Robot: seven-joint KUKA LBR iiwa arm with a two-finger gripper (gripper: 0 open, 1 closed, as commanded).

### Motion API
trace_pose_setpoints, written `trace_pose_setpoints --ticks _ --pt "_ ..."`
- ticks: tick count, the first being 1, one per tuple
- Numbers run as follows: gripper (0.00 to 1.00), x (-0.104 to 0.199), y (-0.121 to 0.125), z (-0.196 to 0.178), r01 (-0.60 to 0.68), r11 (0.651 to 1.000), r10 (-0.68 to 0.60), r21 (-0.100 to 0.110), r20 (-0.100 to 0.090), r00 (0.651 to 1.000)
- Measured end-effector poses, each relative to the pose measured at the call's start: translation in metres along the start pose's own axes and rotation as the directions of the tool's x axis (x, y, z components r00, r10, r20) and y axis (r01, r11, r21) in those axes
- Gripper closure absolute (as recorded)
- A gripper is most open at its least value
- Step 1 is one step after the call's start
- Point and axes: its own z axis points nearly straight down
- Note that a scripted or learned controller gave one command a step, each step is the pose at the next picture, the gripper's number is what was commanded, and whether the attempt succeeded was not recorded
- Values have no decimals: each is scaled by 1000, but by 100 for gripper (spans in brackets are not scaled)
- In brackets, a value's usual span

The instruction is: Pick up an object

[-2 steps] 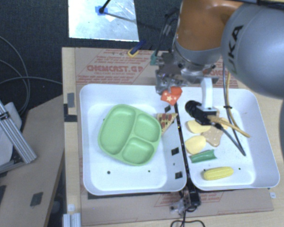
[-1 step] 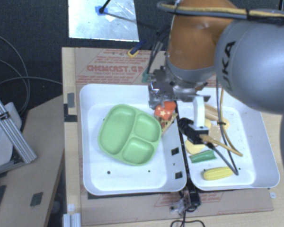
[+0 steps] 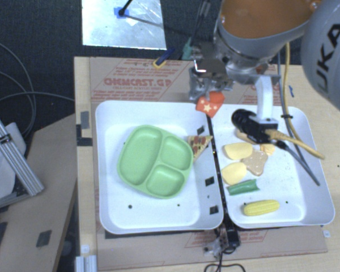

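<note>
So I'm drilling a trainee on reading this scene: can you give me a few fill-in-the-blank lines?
The green divided plate lies in the ____ bin.
The corn cob lies in the ____ bin.
The pizza slice touches the plate's ____ edge.
Beneath the gripper is a red piece bearing a yellow ____.

Missing: left; right; right; star

**Bench with two bins on cardboard**

From my station I see the bench [image 3: 56, 152], a pale tan surface. A sheet of brown cardboard [image 3: 136, 81] with red printing lies flat on it. On that cardboard sit two shallow white bins, side by side and touching along their inner walls: the left bin [image 3: 110, 208] and the right bin [image 3: 314, 203]. A few small dark squares [image 3: 43, 238] are stuck to the bench top near its left and front edges. Behind the bench, on the dark floor, I see a shiny metal plate [image 3: 122, 16].
</note>
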Motion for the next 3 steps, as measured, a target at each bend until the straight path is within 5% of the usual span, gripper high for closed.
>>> trace_pose_setpoints --ticks 1,2,3 --pt "100 -36 -37 121 -8 1000 7 26 9 1000" --pt "100 -34 -33 105 -1 1000 1 12 4 1000" --pt "100 -63 -58 198 -9 1000 9 24 8 1000"
